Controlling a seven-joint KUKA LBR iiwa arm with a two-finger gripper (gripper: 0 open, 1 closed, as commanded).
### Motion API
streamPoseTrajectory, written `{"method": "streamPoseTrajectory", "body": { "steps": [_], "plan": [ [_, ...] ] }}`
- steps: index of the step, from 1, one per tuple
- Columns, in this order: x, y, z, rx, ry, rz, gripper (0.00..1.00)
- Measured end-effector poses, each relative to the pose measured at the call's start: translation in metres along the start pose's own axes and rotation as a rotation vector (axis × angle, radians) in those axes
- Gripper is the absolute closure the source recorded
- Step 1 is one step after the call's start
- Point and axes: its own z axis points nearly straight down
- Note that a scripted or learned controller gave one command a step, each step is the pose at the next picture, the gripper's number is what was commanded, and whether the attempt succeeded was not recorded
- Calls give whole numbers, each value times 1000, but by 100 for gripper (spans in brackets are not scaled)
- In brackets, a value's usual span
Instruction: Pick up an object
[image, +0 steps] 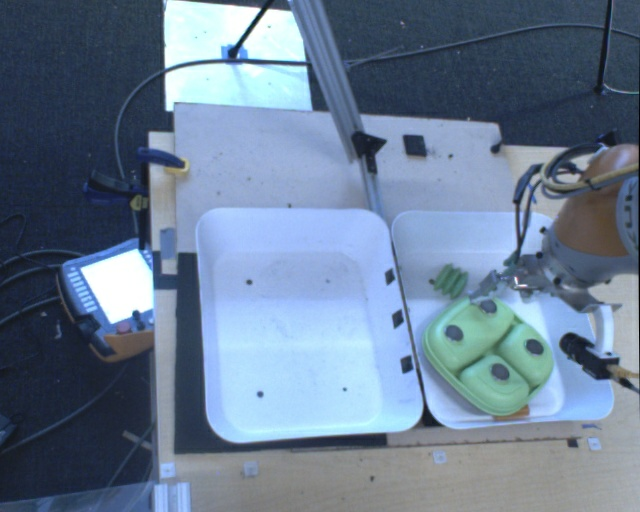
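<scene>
Two white bins side by side; in the right bin (420, 245), a green three-lobed tray (489, 356) and a small green ribbed piece (450, 279). Gripper (492, 284) just above the tray, beside the ribbed piece; grip state impossible to tell.

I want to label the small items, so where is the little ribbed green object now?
In the camera view, the small ribbed green object lies in the right white bin, near its upper left part, just above the large light-green lobed plastic piece and left of the hand.
</scene>
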Motion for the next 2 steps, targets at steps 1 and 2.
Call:
{"method": "streamPoseTrajectory", "body": {
  "steps": [1, 2],
  "plan": [
    [2, 2, -12, -2, 3, -5, 100],
    [-2, 8, -76, 26, 7, -6, 100]
  ]
}}
